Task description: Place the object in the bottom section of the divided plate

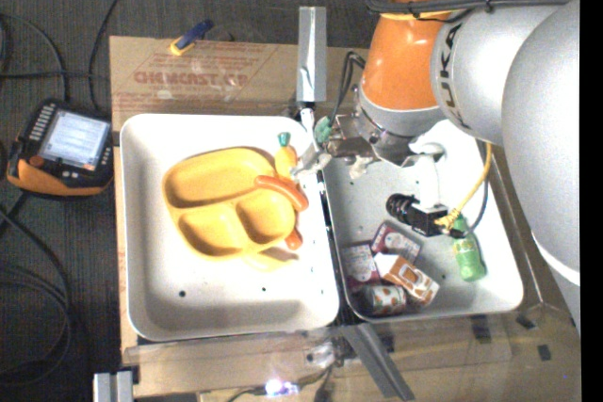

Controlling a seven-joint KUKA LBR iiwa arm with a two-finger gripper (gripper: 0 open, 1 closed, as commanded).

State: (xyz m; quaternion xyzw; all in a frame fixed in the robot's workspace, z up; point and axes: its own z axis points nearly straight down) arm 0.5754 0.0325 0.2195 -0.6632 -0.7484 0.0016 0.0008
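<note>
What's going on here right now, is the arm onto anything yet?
The arm reaches in from the right, with its gripper over the seam between the two bins, close to the right rim of the yellow divided plate in the left bin. An orange sausage-shaped toy lies along that rim, with a small carrot beside it. A hold can't be confirmed. Packets and a green bottle lie in the right bin.

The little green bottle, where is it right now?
In the camera view, the little green bottle lies in the right bin, close to its right wall, just right of the cluster of snack packets.
</note>
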